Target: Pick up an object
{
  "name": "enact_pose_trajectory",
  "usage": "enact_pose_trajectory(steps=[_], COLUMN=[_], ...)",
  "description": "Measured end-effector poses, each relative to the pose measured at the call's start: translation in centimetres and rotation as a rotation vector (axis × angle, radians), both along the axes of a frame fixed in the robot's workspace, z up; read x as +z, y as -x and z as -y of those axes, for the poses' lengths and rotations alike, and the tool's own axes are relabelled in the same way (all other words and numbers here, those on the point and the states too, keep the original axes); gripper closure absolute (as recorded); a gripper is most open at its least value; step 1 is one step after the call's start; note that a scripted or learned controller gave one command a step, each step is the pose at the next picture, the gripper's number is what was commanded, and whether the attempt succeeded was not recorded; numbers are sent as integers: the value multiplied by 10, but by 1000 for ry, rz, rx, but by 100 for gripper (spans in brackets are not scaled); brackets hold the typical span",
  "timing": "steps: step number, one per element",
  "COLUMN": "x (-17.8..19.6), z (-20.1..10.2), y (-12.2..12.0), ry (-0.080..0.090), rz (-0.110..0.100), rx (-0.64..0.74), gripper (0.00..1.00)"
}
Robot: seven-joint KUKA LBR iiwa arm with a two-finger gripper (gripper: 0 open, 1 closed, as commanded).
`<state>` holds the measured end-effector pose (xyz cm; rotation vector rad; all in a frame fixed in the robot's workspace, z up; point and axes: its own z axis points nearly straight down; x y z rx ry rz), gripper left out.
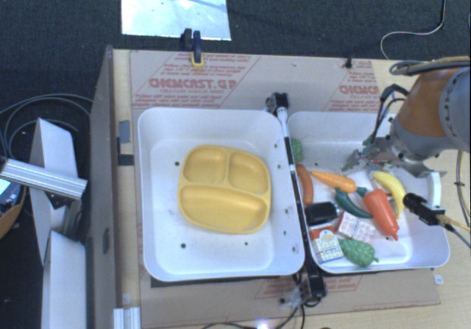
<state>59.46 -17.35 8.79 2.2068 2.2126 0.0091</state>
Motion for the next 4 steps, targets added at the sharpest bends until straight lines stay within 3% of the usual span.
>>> enact_pose_trajectory(steps=[1, 2, 3, 4], x=[120, 24, -6, 1], z=[-44, -65, -60, -60], y=[-76, -23, 24, 23], ry=[-7, -9, -8, -10], rz=[-13, -22, -19, -20], rx=[3, -1, -2, -1], gripper=[0, 0, 0, 100])
